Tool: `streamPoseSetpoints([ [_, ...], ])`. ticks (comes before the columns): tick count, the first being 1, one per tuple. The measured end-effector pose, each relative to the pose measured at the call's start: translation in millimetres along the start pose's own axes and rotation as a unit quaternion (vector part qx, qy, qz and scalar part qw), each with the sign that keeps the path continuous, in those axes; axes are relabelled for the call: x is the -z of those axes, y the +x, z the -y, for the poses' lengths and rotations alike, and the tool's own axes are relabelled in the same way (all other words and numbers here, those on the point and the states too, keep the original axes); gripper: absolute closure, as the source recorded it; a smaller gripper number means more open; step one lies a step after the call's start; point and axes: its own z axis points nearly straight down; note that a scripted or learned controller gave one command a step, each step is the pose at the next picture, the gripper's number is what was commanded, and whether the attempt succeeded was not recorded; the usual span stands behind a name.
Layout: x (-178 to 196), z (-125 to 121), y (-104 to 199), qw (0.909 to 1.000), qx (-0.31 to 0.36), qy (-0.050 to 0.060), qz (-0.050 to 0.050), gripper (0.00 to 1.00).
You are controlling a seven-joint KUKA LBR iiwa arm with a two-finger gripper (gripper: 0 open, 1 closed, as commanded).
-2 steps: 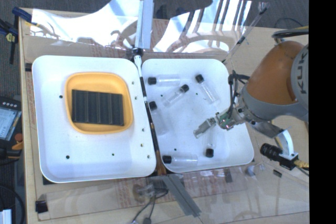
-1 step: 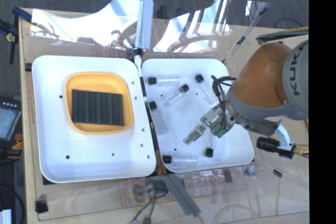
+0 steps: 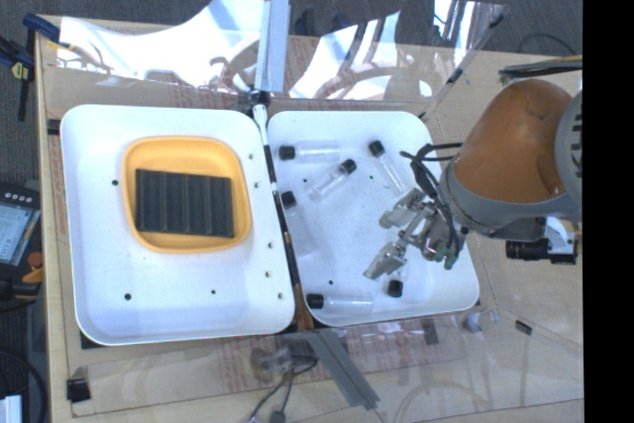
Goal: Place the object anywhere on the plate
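A yellow plate (image 3: 183, 154) with a dark ridged insert (image 3: 185, 202) lies in the left bin (image 3: 89, 292). Several clear tubes with black caps lie scattered in the right bin (image 3: 347, 129): one near the middle (image 3: 333, 178), one at the far right (image 3: 385, 165), one by the left wall (image 3: 293, 213), one at the front (image 3: 337, 302). My gripper (image 3: 393, 237) hangs low over the right bin's right side, open, with nothing between its fingers. A black-capped tube (image 3: 394, 288) lies just in front of its near finger (image 3: 384, 263).
The two bins meet along a central divider (image 3: 275, 213). Crinkled foil and a clear panel (image 3: 297, 45) stand behind the bins. My arm's orange band (image 3: 510, 149) overhangs the right bin's right rim.
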Motion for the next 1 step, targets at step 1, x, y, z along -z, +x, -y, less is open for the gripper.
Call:
streamPoseSetpoints([
  [1, 0.0, 0.2, 0.0, 1.0000, 0.000, 0.000, 0.000, 0.00],
])
